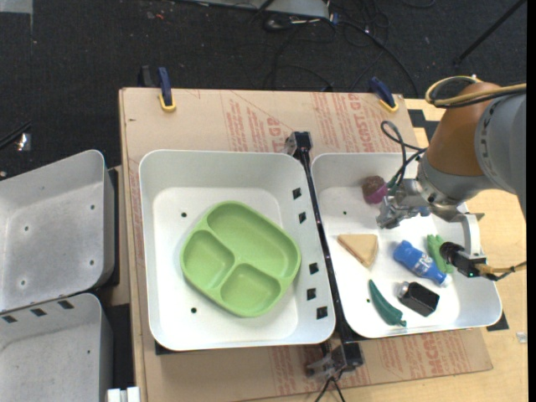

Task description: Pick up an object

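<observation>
Nearest the lens, the dark green pepper-shaped toy [385,303] lies well below my gripper [390,214]. Can't tell how wide it's set from here. Honestly I'd go for the tan wedge [360,248], just below-left of it: come straight down, square across its narrow faces, avoiding the purple lump [373,188] just above.

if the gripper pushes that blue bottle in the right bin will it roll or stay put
The blue bottle lies on its side and looks round, so a sideways push would probably roll it. It seems small and likely light. The green piece right beside it might block it.
</observation>
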Controlling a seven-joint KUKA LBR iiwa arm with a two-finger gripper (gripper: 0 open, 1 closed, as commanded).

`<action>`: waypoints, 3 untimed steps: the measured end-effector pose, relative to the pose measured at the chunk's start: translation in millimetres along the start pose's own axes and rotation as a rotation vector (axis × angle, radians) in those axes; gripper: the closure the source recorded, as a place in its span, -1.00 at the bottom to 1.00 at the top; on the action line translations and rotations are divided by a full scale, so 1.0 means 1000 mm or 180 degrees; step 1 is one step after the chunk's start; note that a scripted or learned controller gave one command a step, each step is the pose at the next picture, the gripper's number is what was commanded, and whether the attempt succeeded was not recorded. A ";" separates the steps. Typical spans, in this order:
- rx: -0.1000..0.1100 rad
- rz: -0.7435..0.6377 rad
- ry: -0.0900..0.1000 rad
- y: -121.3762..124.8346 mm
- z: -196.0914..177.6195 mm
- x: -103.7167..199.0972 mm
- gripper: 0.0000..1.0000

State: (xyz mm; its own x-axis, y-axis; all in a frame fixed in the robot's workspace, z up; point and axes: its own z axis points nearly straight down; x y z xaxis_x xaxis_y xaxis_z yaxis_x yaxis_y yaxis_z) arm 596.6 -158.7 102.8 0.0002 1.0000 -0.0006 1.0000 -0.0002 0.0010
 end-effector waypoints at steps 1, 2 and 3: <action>-0.0018 -0.0005 -0.0005 0.003 -0.063 -0.004 1.00; -0.0021 -0.0010 -0.0006 0.003 -0.128 -0.007 1.00; -0.0019 -0.0012 -0.0006 0.005 -0.175 -0.007 1.00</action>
State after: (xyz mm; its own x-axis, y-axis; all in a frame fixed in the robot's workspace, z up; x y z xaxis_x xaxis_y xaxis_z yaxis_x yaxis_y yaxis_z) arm 601.3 -166.0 278.2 -0.0036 1.0000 -0.0024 1.0000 0.0037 0.0069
